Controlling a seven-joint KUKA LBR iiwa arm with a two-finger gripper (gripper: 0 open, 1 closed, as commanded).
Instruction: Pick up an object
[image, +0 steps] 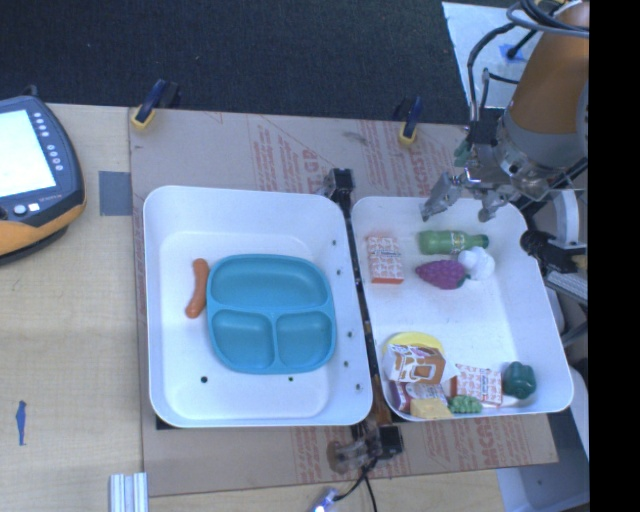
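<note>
Step in hand: the approach. The hand (464, 198) hovers over the far rim of the right bin (520, 300), its two fingers spread apart with nothing between them; no object is lifted yet.
Likeliest target: the green bottle (452, 241) lies on its side just in front of the hand, near the bin's far wall. This is a judgement from closeness alone.
Neighbours: a purple fruit (441, 273) and a small white object (480, 263) sit just beside the bottle, the two touching or nearly so. A pink packet (384, 259) lies near the bin's left wall.
Next move: probably a descent straddling the bottle across its narrow width, then closing.
Edges: the far wall is close behind the bottle, leaving little room for the rear finger.
Open room: the middle of the right bin is bare; the near end is crowded with a snack pouch (418, 368), small packets and a green pepper (518, 380).
Left bin (170, 300): holds a blue divided plate (270, 310) and an orange sausage (197, 288), well apart from the hand.
</note>
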